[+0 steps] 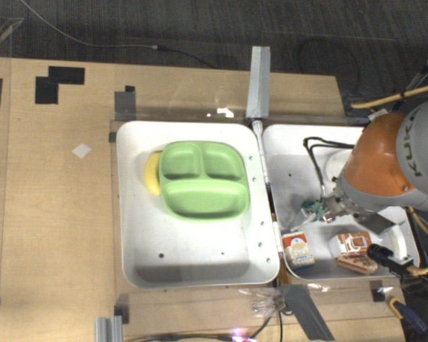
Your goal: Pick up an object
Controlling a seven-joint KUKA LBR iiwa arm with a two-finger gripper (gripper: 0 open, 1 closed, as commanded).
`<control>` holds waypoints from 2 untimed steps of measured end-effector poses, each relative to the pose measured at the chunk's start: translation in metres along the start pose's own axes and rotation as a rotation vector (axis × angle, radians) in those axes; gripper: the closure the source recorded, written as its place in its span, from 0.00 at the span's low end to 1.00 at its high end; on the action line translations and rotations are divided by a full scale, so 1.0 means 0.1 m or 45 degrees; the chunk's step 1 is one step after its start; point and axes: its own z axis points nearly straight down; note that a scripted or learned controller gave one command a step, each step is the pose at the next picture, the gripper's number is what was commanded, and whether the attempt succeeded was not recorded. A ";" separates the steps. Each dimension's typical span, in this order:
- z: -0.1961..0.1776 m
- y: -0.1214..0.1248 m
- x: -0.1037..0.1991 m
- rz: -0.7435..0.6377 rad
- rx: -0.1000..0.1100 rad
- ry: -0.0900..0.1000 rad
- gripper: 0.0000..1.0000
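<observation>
Two white bins side by side on a wooden bench. Left bin [139,248]: a green divided plate [202,179] lying flat toward the far side, with a yellow object [152,174] tucked just beside and partly under its left edge. Right bin [289,155]: grey arm with orange band [378,164] reaching in from the right, gripper [321,209] down low near the bin floor (open or clenched, cannot tell). Near the front wall, a small white-and-orange box [298,249], and a brown-and-white packet [354,249] well apart to its right.

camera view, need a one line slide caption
KUKA arm reaches into the right bin above small packages; green divided tray sits in the left bin.
</observation>
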 end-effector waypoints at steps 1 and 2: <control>0.02 0.49 -0.45 -0.040 0.005 0.001 0.00; -1.32 0.78 -0.48 -0.322 0.008 0.004 0.00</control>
